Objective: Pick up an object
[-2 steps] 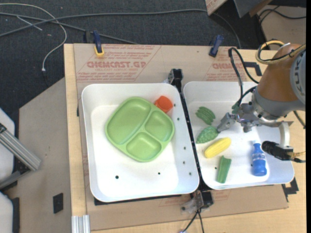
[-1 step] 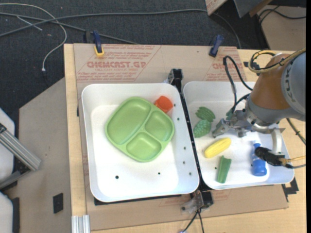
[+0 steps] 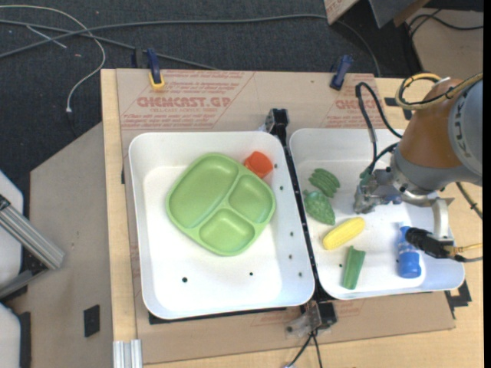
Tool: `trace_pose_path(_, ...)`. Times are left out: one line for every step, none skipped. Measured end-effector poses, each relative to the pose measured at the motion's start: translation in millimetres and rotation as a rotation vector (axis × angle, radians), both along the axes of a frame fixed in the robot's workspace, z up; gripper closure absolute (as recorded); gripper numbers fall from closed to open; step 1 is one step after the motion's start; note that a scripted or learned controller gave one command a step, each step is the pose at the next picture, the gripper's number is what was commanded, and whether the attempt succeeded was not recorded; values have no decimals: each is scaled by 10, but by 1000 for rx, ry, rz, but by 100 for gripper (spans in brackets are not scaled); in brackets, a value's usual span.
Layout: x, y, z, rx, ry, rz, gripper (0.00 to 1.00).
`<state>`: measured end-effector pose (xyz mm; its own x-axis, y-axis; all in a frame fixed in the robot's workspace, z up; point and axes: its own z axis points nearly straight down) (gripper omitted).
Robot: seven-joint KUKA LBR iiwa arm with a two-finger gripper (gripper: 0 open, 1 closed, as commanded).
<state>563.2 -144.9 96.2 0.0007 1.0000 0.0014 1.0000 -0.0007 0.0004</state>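
Dark carpet with loose cables surrounds the desk, whose cardboard top carries two white bins side by side. The left bin holds a green tray with an orange piece touching its upper right edge. The right bin holds the likely targets: two leafy green pieces, a yellow corn, a green stick and a blue bottle.

The arm hangs over the right bin, and its gripper sits low just above and to the right of the corn, near the leafy pieces. How far it is open cannot be told from this angle, and nothing is seen in its grasp.

The corn looks the nearest pick (it lies tilted, apart from its neighbours). A good grasp would likely close across its narrow width at mid-length, coming straight down so the stick just below is not nudged. The corn's smooth, rounded skin may slip, so a centred, square hold matters before lifting.
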Motion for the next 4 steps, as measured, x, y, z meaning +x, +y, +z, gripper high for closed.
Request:
trace_pose_path(12,22,646,-3,-7,2,100)
trace_pose_path(81,32,1098,-3,-6,2,100)
trace_pose_path(93,32,1458,-3,-5,2,100)
trace_pose_path(200,602,1337,1,3,7,100)
